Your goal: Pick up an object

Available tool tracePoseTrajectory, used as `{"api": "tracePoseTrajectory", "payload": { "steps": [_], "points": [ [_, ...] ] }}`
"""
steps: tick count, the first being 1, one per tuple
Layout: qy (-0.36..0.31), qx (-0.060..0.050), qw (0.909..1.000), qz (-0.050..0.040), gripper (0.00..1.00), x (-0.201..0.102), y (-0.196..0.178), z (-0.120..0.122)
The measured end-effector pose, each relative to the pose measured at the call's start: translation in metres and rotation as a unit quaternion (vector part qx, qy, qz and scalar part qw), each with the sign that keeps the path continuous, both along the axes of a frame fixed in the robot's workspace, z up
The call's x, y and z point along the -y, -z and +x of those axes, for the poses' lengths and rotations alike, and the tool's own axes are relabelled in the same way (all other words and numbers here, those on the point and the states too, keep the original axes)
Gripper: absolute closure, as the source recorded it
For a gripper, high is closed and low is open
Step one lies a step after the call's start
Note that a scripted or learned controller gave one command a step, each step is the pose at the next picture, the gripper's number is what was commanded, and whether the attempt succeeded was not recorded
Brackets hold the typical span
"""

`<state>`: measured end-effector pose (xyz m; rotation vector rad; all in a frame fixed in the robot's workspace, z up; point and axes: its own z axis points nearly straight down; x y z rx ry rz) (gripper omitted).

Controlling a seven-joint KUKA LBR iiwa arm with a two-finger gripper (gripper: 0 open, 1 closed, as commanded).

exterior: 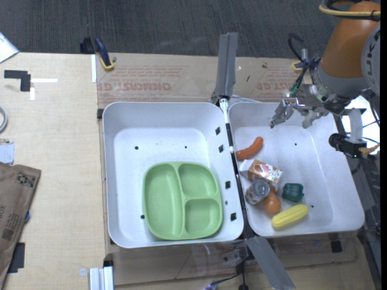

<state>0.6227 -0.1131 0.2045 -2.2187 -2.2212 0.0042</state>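
Note:
The right bin [326, 156] holds an orange sausage [250, 148], a small printed carton [264, 172], a grey can [260, 190], an orange ball [272, 204], a dark green pepper [292, 191] and a yellow corn cob [289, 216]. My gripper [294, 116] hangs over the far part of that bin, above and to the right of the sausage. Its two fingers stand apart with nothing between them.
The left bin [121, 138] carries a light green divided plate [181, 200]. A grey divider post [227, 65] rises between the bins at the back. The arm's orange band [351, 35] sits at the upper right. Paper and a brown bag lie on the bench at the left.

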Motion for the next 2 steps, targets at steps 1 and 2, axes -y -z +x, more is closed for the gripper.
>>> {"api": "tracePoseTrajectory", "payload": {
  "steps": [1, 2],
  "points": [
    [-0.041, 0.002, 0.9991, -0.0001, 0.0, -0.021, 0.112, 0.005],
    [-0.006, 0.001, 1.0, 0.0003, 0.0, -0.011, 0.113, -0.033]
  ]
}}
